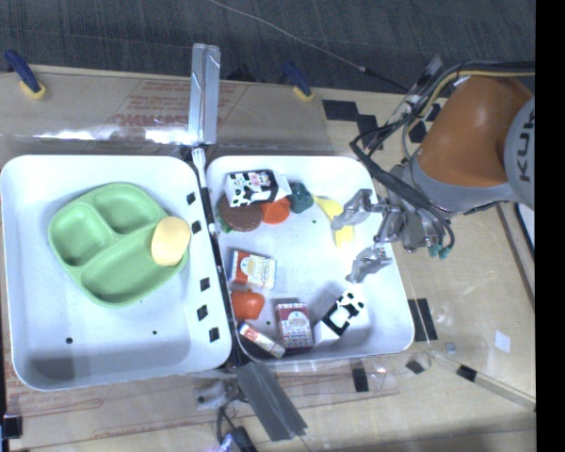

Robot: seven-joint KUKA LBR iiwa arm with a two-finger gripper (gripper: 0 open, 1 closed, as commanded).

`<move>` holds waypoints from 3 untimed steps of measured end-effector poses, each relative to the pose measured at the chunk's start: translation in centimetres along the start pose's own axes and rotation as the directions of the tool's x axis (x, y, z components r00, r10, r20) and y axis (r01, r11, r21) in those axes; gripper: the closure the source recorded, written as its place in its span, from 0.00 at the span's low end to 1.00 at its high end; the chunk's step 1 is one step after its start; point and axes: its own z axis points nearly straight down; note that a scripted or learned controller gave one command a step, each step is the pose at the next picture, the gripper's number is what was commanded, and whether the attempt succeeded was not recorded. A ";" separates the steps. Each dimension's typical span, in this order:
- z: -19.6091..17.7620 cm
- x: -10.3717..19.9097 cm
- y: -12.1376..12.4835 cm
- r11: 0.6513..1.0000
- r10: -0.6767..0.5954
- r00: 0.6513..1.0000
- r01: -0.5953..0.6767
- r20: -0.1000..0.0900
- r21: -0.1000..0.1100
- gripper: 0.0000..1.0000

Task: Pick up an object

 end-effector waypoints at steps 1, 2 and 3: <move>9.4 4.4 -0.8 1.000 0.023 0.999 -0.023 0.025 0.006 0.00; 9.7 5.2 7.3 0.999 -0.029 0.999 0.028 0.044 0.017 0.00; 11.4 -4.3 9.3 0.960 -0.280 0.960 0.280 0.007 0.001 0.00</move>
